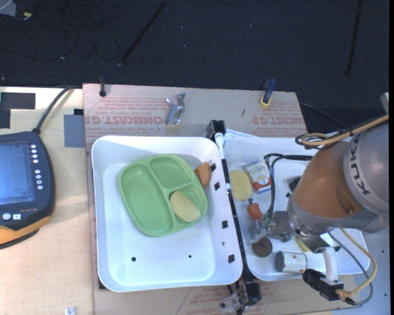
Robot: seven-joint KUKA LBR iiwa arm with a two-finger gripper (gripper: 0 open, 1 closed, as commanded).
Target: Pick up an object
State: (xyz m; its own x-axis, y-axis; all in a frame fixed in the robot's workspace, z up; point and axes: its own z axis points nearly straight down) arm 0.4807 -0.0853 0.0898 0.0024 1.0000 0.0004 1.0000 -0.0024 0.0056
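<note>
Right bin (284, 173): loose small things lie on its floor, open from above, so a gripper can come down on them.
Disc (262, 246): dark brown and round. It lies flat near the front wall, just beside the gripper and apart from the other things, so I judge it easy to reach.
Gripper (266, 227): low in the right bin, between the disc and the red piece. I cannot tell if it is released or clenched, and nothing shows as held in it.
Arm (328, 189): it reaches in from the right and bends over the bin, so it hides the bin's right half.
Red piece (253, 210): small, just behind the gripper.
Lump (241, 184): yellow and round, farther back, near the bin's left wall.
Packet (258, 173): white with red print, just beside the lump; I cannot tell if they touch.
Task's thing: none is named. I judge the disc or the red piece to be the aim, because the gripper is nearest to them. Both lie in the bin, not lifted.
Left bin (157, 261): it carries a green plate (151, 195).
Slice (185, 206): pale yellow, in the plate's near right compartment.
Orange piece (203, 174): at the plate's right rim.
Clamps (176, 109): at the far edge, probably to fix the cardboard to the worktop.
</note>
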